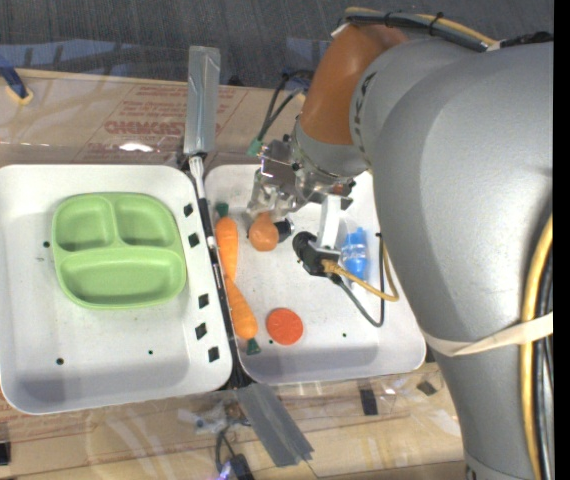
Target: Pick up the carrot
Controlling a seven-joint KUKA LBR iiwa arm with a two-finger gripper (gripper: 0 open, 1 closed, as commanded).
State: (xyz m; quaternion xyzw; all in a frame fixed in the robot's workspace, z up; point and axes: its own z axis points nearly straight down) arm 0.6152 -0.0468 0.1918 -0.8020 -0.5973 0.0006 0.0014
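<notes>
The carrot (227,245) lies flat along the 9 o'clock wall of the right bin (395,340), untouched as far as I can judge, with a second carrot (242,313) just past it toward 6 o'clock. So the pick is not yet made. My tool (277,196) hangs at about 1 o'clock from the carrot, just above a small orange ball (262,234); whether it is apart or together I cannot tell. An orange disc (285,325) sits near 5 o'clock, and the green plate (119,248) lies in the left bin (25,368).
</notes>
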